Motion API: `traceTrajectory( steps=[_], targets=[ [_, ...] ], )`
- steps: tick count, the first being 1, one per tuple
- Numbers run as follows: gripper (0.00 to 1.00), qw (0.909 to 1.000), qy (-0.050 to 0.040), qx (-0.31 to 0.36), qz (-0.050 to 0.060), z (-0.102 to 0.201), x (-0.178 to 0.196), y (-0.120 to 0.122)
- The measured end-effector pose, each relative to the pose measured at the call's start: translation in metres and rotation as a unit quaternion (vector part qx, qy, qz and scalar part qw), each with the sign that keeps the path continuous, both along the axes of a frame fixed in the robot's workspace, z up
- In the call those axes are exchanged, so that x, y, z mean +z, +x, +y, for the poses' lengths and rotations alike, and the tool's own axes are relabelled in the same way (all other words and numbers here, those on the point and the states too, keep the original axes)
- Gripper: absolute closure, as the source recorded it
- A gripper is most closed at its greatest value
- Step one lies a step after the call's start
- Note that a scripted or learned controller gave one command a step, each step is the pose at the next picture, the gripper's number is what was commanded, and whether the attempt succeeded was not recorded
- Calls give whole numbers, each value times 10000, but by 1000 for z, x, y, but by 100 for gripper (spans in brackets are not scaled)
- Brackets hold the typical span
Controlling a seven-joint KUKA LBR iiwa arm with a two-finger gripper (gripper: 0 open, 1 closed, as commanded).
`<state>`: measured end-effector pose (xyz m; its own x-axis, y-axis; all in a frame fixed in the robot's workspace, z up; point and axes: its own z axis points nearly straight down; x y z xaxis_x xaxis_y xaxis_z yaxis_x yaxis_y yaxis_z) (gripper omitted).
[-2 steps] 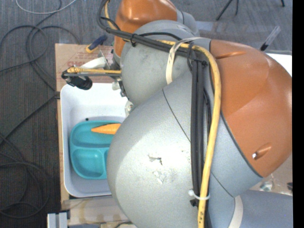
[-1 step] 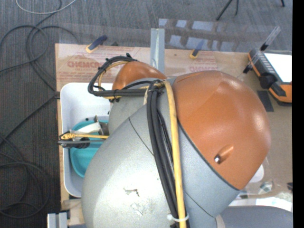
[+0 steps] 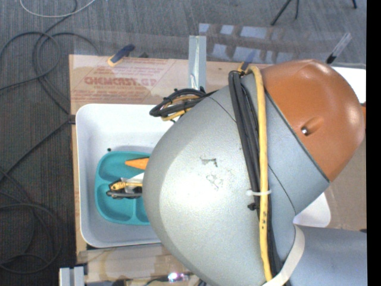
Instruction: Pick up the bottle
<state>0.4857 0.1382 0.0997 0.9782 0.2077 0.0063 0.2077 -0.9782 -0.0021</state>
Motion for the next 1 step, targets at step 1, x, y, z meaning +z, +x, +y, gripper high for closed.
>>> traceTrajectory(
  steps=[1],
  targets=[
    [0,9966,-42,820,47,-7,142,103]
  ],
)
